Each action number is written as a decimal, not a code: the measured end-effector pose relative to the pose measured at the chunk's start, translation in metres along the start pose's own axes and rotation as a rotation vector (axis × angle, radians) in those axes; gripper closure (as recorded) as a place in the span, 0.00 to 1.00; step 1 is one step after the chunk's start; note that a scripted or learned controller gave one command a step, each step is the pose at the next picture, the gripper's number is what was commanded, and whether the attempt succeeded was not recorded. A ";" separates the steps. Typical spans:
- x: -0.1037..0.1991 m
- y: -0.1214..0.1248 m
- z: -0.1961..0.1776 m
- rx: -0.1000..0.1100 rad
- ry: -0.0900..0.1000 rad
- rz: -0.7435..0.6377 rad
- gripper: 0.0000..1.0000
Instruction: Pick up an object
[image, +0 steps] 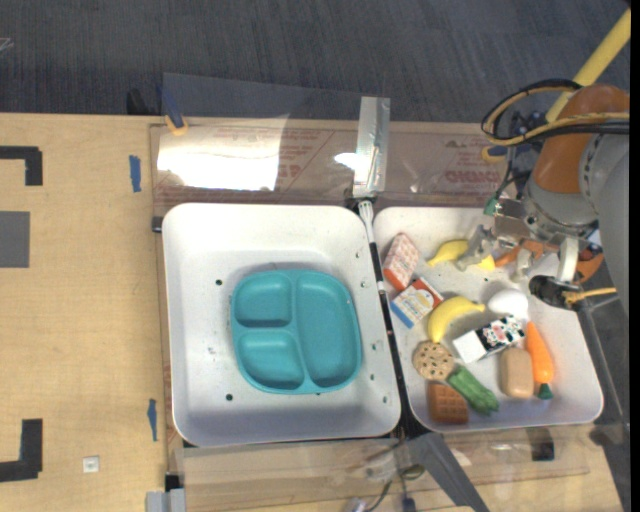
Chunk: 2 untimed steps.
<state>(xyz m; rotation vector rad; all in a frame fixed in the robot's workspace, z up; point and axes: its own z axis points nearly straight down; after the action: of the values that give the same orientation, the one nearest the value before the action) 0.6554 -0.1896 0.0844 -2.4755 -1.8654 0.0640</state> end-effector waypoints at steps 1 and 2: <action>0.059 -0.013 0.000 -0.029 -0.005 0.126 0.00; 0.117 -0.027 -0.102 -0.064 0.006 -0.094 0.00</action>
<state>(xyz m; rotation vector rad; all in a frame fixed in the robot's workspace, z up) 0.6679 -0.0711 0.1864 -2.4206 -2.0090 -0.0066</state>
